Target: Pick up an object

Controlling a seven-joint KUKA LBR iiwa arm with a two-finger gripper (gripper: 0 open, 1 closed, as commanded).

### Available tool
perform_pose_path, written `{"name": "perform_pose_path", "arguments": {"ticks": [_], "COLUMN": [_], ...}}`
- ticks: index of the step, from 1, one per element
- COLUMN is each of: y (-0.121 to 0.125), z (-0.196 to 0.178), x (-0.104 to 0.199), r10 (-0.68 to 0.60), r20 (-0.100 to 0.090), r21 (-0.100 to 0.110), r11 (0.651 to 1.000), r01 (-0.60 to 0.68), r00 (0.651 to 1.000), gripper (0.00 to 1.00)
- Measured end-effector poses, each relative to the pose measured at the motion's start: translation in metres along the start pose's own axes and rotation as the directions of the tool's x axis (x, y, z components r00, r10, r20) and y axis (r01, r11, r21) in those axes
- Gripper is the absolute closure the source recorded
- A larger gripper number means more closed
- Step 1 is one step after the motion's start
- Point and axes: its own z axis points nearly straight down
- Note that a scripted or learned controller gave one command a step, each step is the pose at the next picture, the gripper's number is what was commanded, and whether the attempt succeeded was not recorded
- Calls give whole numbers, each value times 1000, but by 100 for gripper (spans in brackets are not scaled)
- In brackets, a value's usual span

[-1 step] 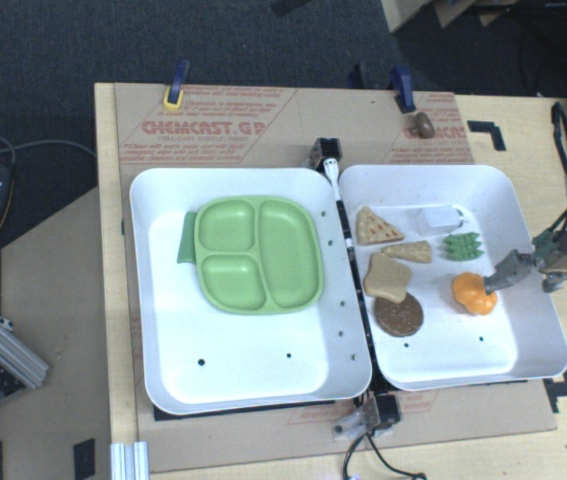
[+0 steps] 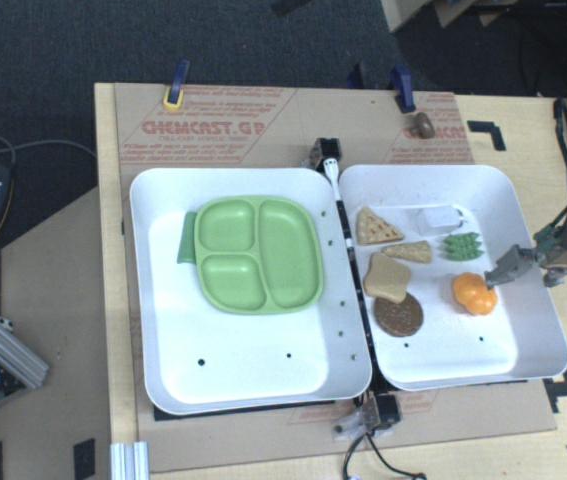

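Overhead slanted view of a plywood tabletop [image 2: 263, 118] bearing two shallow white bins side by side. The left bin [image 2: 163, 348] holds a pale green three-compartment plastic plate [image 2: 259, 253] resting over a darker green flat piece whose edge shows at the plate's left. The right bin [image 2: 483, 363] holds the loose items: a tan triangular wedge like a pizza slice [image 2: 376, 227], a small beige flat piece [image 2: 410, 252], a tan bread-like slab [image 2: 388, 278], a round dark brown disc like a cookie [image 2: 399, 315], a green ridged cluster resembling beans [image 2: 463, 245], a faint white or clear object [image 2: 441, 217], and a round orange fruit-like ball [image 2: 474, 293]. The grey pincer [image 2: 503, 267] enters from the right edge of this bin, its tip pointing leftward and lying just beside the orange ball, up and to the right of it. The ball, having no long axis, is the nearest candidate and lies down and to the left of the tip. At this resolution the spread of the pincer cannot be told, and nothing is visibly gripped; the pick appears not yet made.
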Motion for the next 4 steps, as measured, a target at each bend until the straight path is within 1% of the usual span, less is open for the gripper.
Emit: {"name": "perform_pose_path", "arguments": {"ticks": [1, 2, 3, 4], "y": [5, 10, 10, 11], "z": [60, 111, 144, 131], "x": [-3, -10, -9, -10], "r10": [0, 1, 0, 1], "r20": [-4, -3, -3, 0], "r21": [7, 6, 5, -1], "r11": [1000, 1000, 1000, 1000], "r01": [0, -1, 0, -1], "r00": [1000, 1000, 1000, 1000], "gripper": [0, 0, 0, 100]}}
